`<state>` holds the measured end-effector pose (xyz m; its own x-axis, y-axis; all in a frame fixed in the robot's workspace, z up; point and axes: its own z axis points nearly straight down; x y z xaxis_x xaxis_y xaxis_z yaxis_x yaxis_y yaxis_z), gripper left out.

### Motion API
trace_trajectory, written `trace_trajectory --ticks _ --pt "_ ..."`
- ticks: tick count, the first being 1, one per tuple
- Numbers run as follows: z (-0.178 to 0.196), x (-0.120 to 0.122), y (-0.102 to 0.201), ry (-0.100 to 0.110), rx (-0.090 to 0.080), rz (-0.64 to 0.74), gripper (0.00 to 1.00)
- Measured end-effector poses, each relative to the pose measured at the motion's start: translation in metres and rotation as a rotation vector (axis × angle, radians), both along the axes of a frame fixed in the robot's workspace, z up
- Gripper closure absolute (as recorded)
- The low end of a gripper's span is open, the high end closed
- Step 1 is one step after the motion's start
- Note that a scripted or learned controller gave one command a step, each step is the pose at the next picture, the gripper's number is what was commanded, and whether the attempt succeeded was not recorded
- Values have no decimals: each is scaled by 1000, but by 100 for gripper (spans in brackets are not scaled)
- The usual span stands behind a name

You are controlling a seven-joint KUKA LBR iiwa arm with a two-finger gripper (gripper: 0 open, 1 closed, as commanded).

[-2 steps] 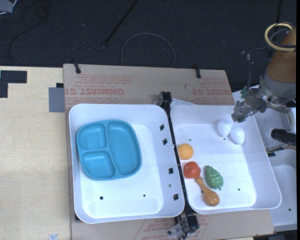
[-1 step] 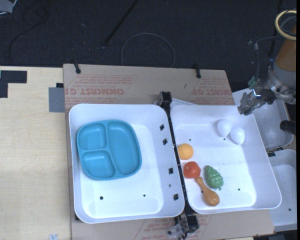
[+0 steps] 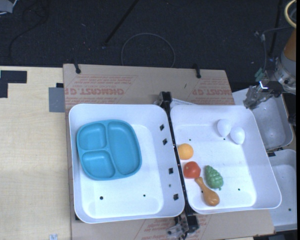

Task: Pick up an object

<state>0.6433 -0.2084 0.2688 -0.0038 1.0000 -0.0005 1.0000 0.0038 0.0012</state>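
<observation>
In the camera view the task looks barely begun: nothing is lifted, and every candidate object lies on the floor of the right bin [image 3: 270, 181]. The gripper [image 3: 254, 98] hangs at the far right, just outside that bin's upper right corner, above the desk rather than over any object; its fingers are small and dark against the clutter there, so whether they are spread or closed cannot be told, and nothing shows between them. Nearest to the fingers, down and to the left inside the bin, lie two white egg-shaped objects [image 3: 230, 131], touching or nearly touching each other. Farther from the fingers, toward the bin's left wall, sits an orange ball [image 3: 185, 151], and below it a red round object [image 3: 192, 169], a green knobbly object [image 3: 214, 177] and a tan pear-shaped object [image 3: 208, 194], these three packed close together. Well apart from the fingers, across the divider, the left bin [image 3: 115, 204] carries a blue compartment plate [image 3: 109, 149]. What remains, as I judge it, is all of the work: moving in over the bin, descending on one object, closing on it and lifting.
</observation>
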Motion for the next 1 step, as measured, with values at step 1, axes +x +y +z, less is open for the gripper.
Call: trace_trajectory --ticks 1 --pt "1 -8 54 5 2 -2 100"
